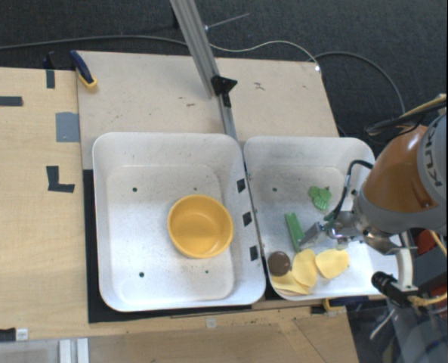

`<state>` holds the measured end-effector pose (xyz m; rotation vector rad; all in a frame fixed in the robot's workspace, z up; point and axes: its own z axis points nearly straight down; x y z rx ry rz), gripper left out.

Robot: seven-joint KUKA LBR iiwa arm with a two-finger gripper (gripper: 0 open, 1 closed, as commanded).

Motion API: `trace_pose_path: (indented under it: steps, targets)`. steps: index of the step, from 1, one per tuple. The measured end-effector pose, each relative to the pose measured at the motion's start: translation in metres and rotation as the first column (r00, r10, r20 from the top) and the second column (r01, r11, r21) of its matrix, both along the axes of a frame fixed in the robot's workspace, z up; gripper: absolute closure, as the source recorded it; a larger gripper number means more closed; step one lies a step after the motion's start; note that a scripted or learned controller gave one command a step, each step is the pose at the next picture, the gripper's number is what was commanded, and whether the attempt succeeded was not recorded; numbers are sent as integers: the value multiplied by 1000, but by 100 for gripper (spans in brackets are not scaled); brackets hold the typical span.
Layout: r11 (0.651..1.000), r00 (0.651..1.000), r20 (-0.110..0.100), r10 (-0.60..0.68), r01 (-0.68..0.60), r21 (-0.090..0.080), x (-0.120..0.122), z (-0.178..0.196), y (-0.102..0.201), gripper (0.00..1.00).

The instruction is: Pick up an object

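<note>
In the right bin (284,151) a green stick-shaped piece (292,231) lies just left of the gripper (319,231), whose tips reach down beside it; whether they are spread or pressed together cannot be told. A small green leafy piece (320,197) sits just above. Yellow slices (314,267) and a brown round piece (279,262) crowd the near rim below. The bin's upper half lies bare. The left bin (118,165) holds a yellow bowl (200,225), well apart, with open floor around it.
</note>
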<state>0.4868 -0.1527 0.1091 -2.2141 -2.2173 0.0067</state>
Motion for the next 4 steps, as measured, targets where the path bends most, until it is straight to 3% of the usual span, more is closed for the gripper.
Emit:
trace_pose_path:
  steps: [1,3,4]
  targets:
    - [1000,1000,4,0,0,-1,1,13,-1,100]
    - [1000,1000,12,0,0,-4,6,118,-5,100]
    - [1000,1000,10,0,0,-3,7,136,-5,100]
